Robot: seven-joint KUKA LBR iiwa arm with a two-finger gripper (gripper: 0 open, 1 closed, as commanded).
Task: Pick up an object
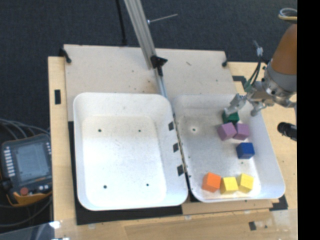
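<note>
Green block (231,117) under gripper (243,105); grip unclear | purple blocks (233,131) touching it

The arm (286,54) is cut off by the picture's right edge, so its upper links are out of sight. The claw (246,104) is small and blurred; whether its fingers stand apart or closed cannot be told. It hangs over the green block (231,117), hiding that block's far side, and contact between them cannot be judged. The aluminium post (141,26) runs out past the top edge. The handheld pendant (26,165) at the left is clipped by the frame, its screen unreadable. The counter (150,224) is cut off along the bottom edge
</note>
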